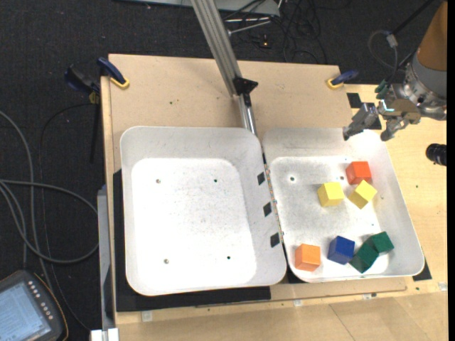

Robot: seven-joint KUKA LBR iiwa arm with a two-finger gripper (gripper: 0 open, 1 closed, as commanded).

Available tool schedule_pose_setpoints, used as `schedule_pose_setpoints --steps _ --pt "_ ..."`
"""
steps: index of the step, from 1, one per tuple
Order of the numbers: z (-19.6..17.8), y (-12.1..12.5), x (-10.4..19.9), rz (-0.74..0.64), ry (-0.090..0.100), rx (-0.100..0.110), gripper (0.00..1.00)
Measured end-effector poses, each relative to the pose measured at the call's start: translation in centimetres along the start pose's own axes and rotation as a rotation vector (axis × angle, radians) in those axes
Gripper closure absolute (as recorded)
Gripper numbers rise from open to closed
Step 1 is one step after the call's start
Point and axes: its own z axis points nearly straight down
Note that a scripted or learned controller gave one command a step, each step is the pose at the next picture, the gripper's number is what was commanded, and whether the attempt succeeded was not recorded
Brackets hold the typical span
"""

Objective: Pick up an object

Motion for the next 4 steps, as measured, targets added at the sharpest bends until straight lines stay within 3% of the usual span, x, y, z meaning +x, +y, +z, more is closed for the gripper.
schedule_pose_setpoints --steps 1,3,4 --pt "-0.2 0.1 0.0 -0.002 -0.002 -0.003 0.0" --pt "10.8 0.7 0.2 0.002 0.0 0.003 0.0" --pt "16.5 -0.4 0.1 0.003 0.0 0.003 0.0"
